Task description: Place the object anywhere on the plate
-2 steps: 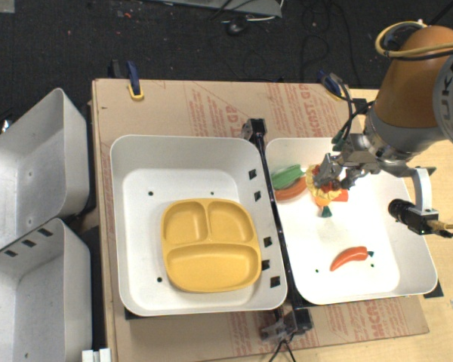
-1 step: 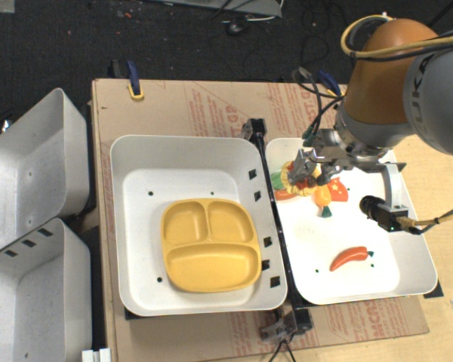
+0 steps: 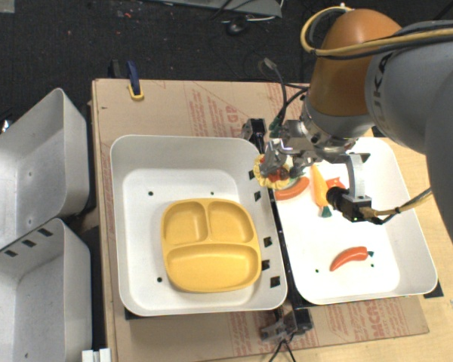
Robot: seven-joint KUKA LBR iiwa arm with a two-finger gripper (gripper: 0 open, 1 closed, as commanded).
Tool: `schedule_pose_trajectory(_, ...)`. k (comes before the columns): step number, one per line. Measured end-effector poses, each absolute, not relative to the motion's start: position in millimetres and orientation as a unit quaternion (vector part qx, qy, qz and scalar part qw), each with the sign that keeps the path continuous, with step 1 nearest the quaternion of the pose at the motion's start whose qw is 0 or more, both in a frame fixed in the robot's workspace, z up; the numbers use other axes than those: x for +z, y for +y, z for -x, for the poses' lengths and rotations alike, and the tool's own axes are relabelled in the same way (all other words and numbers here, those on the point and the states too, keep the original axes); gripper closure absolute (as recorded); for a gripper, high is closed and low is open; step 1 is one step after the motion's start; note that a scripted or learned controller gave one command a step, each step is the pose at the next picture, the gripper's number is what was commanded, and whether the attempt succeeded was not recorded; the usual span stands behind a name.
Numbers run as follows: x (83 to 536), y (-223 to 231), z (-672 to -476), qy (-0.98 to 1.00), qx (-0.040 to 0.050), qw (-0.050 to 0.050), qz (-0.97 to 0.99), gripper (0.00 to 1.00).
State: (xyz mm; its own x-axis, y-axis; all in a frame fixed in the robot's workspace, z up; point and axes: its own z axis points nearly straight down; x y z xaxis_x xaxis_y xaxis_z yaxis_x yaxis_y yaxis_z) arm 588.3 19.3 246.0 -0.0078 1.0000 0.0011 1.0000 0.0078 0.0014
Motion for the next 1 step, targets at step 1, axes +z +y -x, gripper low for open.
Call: schedule_pose_trajectory(1,244.0,65.3,-586.6,0.71,0.0004,0.0,-0.705,1.0)
